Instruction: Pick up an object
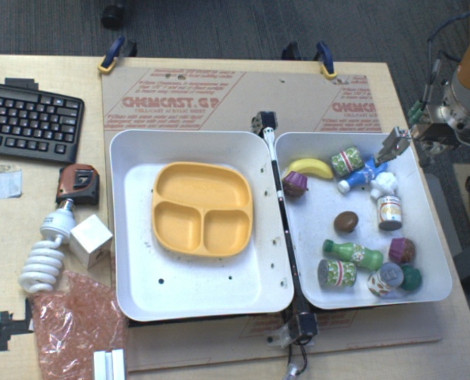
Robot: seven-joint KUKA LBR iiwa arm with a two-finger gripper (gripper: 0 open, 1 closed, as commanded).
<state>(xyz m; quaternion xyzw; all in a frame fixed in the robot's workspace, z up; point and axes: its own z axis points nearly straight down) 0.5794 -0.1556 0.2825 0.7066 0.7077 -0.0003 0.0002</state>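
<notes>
The right bin (431, 236) holds several small objects. A yellow banana (310, 167), a purple grape piece (296, 184) and a green can (346, 161) lie at its far end, beside a blue and white toy (363, 177). Further forward lie a small white jar (390, 212), a brown ball (346, 222), a green bottle (352, 252) and a second can (337, 273). My gripper (392, 145) hangs above the bin's far right corner, just right of the blue and white toy, with nothing seen held in it.
The left bin (132, 283) holds a yellow divided tray (203, 210). A purple piece (402, 250), a grey lid (388, 278) and a green ball (410, 279) lie at the right bin's near corner. A keyboard (29, 121), bulb (47, 248) and white cube (91, 237) lie to the left.
</notes>
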